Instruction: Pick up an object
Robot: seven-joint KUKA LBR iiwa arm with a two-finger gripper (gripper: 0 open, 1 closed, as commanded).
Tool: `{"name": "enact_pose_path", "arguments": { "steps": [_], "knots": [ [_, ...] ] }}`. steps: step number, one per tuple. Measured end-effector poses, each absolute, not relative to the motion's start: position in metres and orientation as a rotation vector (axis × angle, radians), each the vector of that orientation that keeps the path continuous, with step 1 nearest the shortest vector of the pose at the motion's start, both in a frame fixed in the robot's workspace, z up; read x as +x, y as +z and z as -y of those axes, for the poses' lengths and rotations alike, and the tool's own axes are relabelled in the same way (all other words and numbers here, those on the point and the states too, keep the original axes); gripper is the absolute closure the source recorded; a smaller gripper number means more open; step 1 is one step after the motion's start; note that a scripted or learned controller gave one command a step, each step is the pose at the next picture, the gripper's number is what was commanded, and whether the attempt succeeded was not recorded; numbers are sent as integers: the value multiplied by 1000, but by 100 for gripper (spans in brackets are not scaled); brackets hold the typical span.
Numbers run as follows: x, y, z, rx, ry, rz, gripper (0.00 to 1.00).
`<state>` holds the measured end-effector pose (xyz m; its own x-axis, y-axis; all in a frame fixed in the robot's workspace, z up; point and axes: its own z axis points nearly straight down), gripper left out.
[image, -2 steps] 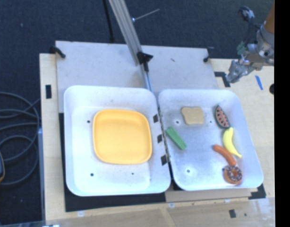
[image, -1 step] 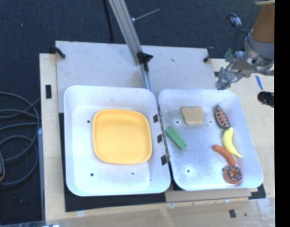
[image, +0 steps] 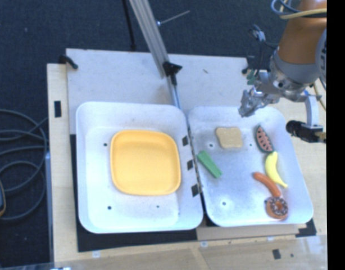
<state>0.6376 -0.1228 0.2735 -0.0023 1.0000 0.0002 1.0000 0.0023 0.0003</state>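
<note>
Orange-banded arm (image: 300,38) reaches in from my right, its gripper (image: 249,104) hanging above the right bin's (image: 240,210) far rim; I cannot tell its state.

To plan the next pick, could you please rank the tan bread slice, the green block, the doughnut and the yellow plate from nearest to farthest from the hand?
1. Tan bread slice, just below the hand, top of the right bin.
2. Green rectangular block, by the right bin's left wall.
3. Round chocolate-frosted doughnut, right bin's lower corner.
4. Square yellow plastic plate, in the left bin.
</note>
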Motion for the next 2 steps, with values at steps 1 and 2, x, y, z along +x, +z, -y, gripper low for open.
{"name": "enact_pose_path", "arguments": {
  "steps": [1,2],
  "knots": [
    [619,273,82,2219,2,-2224,100],
    [609,258,36,2219,0,-2224,100]
  ]
}}
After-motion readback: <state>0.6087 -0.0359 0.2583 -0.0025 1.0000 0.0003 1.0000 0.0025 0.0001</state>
